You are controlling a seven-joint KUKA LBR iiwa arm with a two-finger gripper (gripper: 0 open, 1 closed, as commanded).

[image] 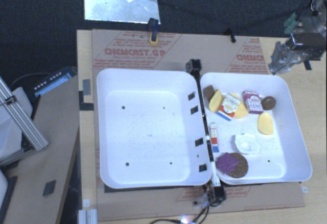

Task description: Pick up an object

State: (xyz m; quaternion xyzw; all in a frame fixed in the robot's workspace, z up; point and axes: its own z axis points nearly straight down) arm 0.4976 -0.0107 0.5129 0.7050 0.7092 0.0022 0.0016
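Two shallow white bins sit side by side on the desk (pixel 87 131), over a brown board printed with red lettering. The left bin (pixel 145 126) shows a bare white floor with four small dark dots on it. Along the divider between the bins run four small black clips (pixel 194 109).

The right bin (pixel 286 167) holds all the loose objects, nine by count. Nearest the divider, a narrow tube (pixel 213 135) with a red and blue label lies lengthwise beside the seam. Up in the far-left corner a small brown piece (pixel 208 92) touches a yellow wedge (pixel 215 100). Beside that is one flat packet (pixel 230 106) in white, red and yellow. At the near edge lies one round purple and brown disc (pixel 232 165). Just above it rests a white cup-like object (pixel 247 143). Further right stands one red carton (pixel 252 102), then one dark brown ball (pixel 268 102) just beside it, and one pale yellow lemon shape (pixel 265 124) below them.

The gripper (pixel 282 62) hangs above the desk past the far-right corner of the right bin, apart from every object. Whether its fingers are spread or closed cannot be told from this angle, and nothing is visible between them.
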